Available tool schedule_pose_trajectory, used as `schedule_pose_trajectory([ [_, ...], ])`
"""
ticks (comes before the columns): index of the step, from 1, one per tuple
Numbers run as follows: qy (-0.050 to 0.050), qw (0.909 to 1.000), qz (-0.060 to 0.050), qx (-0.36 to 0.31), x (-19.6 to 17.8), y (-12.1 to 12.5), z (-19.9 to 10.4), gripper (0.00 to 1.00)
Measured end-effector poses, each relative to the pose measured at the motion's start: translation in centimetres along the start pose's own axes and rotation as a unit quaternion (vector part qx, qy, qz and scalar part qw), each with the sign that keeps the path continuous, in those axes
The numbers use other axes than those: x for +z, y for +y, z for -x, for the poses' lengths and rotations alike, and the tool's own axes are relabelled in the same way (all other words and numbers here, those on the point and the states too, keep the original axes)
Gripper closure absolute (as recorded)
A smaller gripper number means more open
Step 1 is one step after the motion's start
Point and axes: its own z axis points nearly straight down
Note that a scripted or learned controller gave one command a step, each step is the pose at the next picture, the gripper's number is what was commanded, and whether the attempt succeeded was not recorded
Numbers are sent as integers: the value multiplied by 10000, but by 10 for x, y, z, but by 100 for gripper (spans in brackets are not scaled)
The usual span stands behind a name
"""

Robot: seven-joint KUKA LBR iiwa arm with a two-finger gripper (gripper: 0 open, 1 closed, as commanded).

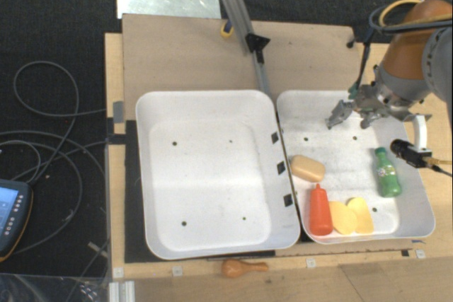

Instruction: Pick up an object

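Observation:
My gripper (pixel 352 118) hangs over the back part of the right bin (pixel 311 117), with its fingers spread open and nothing between them. In front of it in this bin lie a tan block (pixel 307 168), a red bottle (pixel 320 210), two yellow pieces (pixel 352 217) and a green bottle (pixel 387 172). The tan block sits near the bin's left wall. The red bottle and yellow pieces crowd the front edge. The green bottle rests at the right, below the arm's wrist.
The left bin (pixel 205 173) stands beside the right one. A grey pole (pixel 237 3) slants down to the bins' back edge. A brown object (pixel 244 266) lies on the bench in front of the bins. Cables and a tablet (pixel 13 212) are on the floor at left.

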Motion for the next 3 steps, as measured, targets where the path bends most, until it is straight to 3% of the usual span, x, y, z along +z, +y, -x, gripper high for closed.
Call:
schedule_pose_trajectory([
  [1, 4, 10000, -8, 6, 52, 0, -1, 0],
  [2, -5, 10000, 31, -9, 37, 2, 0, 100],
  [3, -8, 10000, 51, 5, -27, 1, -3, 100],
])
